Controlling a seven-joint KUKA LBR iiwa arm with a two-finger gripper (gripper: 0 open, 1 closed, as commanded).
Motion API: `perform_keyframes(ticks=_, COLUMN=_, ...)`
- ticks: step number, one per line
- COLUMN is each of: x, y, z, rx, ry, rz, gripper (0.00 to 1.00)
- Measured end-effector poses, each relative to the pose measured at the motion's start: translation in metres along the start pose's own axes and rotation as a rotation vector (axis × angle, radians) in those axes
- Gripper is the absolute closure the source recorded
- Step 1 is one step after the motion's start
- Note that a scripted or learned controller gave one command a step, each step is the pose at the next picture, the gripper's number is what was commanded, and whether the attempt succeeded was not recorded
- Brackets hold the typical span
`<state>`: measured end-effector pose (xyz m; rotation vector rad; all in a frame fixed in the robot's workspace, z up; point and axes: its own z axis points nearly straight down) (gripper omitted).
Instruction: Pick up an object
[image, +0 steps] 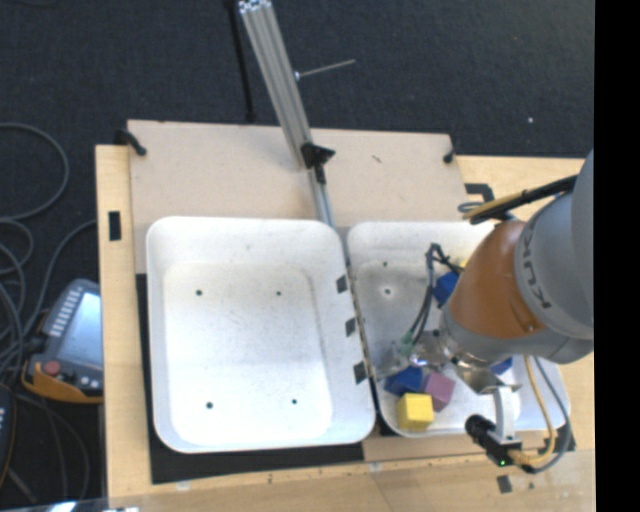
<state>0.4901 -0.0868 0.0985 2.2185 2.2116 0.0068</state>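
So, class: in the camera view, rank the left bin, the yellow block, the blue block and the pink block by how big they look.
1. Left bin, by far the largest.
2. Yellow block.
3. Blue block and pink block: both partly hidden by the arm, so I won't rank them.

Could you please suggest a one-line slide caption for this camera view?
KUKA arm reaching into the right bin above yellow block, blue block and pink block.

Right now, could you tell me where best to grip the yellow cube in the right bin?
Probably from straight above, on the yellow cube's left and right faces. Its top shows flat, the bin wall curves close in front, and a pink block crowds its far right corner.
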Motion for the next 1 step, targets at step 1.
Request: perform_keyframes(ticks=1, x=-0.0404, y=-0.0030, z=-0.0856, rx=-0.001, ry=-0.001, rz=-0.001, gripper=0.00)
